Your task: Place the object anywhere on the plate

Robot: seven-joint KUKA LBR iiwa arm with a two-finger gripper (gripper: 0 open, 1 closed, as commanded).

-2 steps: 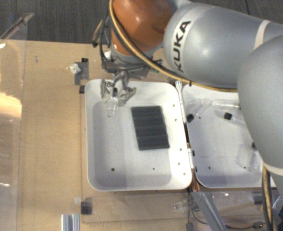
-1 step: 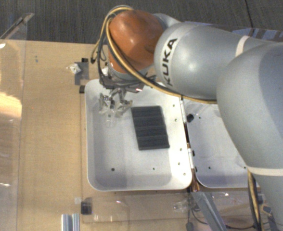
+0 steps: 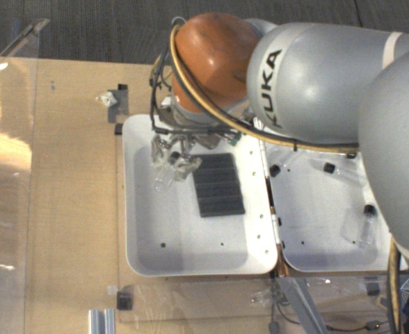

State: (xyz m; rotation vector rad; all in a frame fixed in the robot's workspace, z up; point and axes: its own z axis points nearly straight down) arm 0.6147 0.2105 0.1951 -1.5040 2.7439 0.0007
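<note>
The grey KUKA arm (image 3: 316,75) reaches in from three o'clock, its orange band (image 3: 215,54) sitting above the wrist over the top edge of the left bin (image 3: 190,256). The tool (image 3: 173,160) hangs low in that bin's upper left part, toward eleven o'clock from the bin's middle. Whether it is open or closed cannot be told; the metal parts blur against the white floor. A pale, see-through shape lies just under the tool, too faint to name or to say if it is held. A dark ribbed plate (image 3: 218,184) lies flat in the same bin, just beside the tool at its four o'clock, slightly turned. In the right bin (image 3: 316,252), a clear tube-like object (image 3: 366,225) rests near the three o'clock wall, and a small black piece (image 3: 327,167) sits toward twelve o'clock. Both bins stand side by side on the wooden desk (image 3: 58,207).
</note>
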